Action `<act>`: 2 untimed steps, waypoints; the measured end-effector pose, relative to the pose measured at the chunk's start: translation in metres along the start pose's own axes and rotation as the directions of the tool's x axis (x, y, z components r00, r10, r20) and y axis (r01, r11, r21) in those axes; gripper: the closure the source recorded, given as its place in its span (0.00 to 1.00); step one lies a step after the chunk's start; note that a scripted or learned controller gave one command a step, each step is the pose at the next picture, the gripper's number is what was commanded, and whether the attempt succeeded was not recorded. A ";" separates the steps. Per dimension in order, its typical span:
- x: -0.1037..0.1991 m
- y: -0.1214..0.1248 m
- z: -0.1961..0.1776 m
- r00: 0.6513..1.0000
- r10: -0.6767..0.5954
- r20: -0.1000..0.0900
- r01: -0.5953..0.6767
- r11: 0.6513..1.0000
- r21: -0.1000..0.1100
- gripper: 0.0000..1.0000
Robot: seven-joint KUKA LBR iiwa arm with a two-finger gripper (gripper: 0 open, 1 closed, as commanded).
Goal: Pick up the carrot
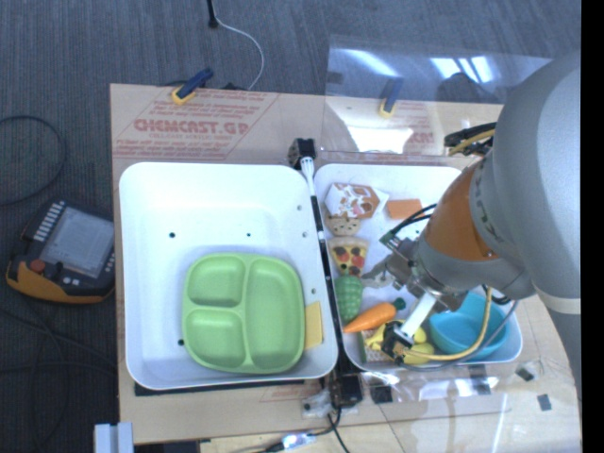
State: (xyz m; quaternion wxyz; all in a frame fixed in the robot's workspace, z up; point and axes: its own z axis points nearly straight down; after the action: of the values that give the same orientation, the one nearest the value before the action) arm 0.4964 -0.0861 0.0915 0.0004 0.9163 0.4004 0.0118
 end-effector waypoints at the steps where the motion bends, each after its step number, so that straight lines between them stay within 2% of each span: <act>1: -0.013 0.006 0.000 0.909 0.417 0.003 -0.417 0.909 -0.004 0.00; 2: 0.019 -0.030 -0.094 0.940 0.340 0.021 -0.340 0.940 0.002 0.00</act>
State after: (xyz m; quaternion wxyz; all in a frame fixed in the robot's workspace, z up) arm 0.4850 -0.0522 0.1854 0.0001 0.9717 0.2364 0.0011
